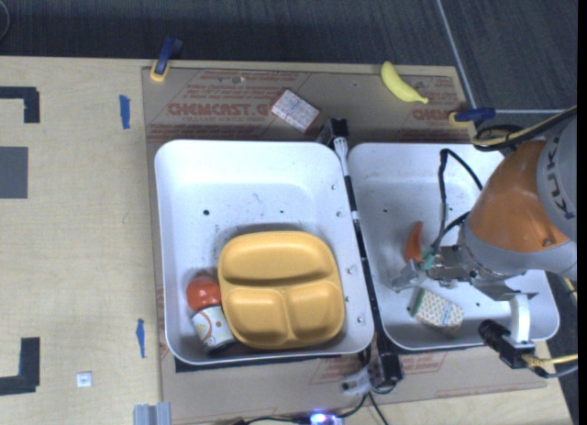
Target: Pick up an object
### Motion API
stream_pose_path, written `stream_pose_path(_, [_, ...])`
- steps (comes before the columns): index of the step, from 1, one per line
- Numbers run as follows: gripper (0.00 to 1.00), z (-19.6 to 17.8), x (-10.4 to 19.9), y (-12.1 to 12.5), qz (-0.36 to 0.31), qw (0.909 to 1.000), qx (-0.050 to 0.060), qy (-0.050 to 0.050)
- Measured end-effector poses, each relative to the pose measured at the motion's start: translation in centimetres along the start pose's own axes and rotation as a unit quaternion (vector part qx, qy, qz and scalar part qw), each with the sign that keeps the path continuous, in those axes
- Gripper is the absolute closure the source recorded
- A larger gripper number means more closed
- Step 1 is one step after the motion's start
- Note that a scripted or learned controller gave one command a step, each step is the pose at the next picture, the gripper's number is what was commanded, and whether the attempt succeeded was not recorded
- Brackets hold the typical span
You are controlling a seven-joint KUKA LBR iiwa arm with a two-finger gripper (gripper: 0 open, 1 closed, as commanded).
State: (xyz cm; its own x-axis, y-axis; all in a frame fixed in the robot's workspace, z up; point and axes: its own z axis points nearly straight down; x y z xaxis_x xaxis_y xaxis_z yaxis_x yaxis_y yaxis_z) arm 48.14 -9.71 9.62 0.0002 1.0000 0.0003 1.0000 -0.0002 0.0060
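nearest to the camera, in the left bin, lies a big yellow tray with three compartments, flat on the bin floor at the near side. just beside its left edge there is a small can, white with orange marks, and behind the can a red-orange ball, touching the tray or very close to it.

in the right bin, near the front wall, lies a small packet with a green and white pattern, a little tilted. the gripper is low inside this bin, just above and behind the packet, at the end of the grey arm with the orange band that comes in from the right. i cannot tell if it is apart or together, and nothing is seen clearly inside it. just beside the gripper, on its far side, an orange object stands out, thin and long; it is too small to say what it is, or if it touches the gripper.

farther, behind the bins, on the brown cardboard, lies a small box with a checked pattern. to the right of it, at the far edge, is a banana. a blue clamp holds the far left corner of the cardboard.
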Motion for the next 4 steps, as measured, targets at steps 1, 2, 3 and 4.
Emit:
stream_pose_path(1, [0.0, 1.0, 0.4, -0.2, 0.0, 1.0, 0.002, 0.0])
stream_pose_path(2, [1.0, 0.0, 0.4, 0.0, 0.0, 1.0, 0.0, 0.0])
stream_pose_path(3, [0.0, 0.0, 0.4, 0.0, 0.0, 1.0, 0.0, 0.0])
stream_pose_path(4, [0.0, 1.0, -0.2, -0.1, 0.0, 1.0, 0.002, 0.0])
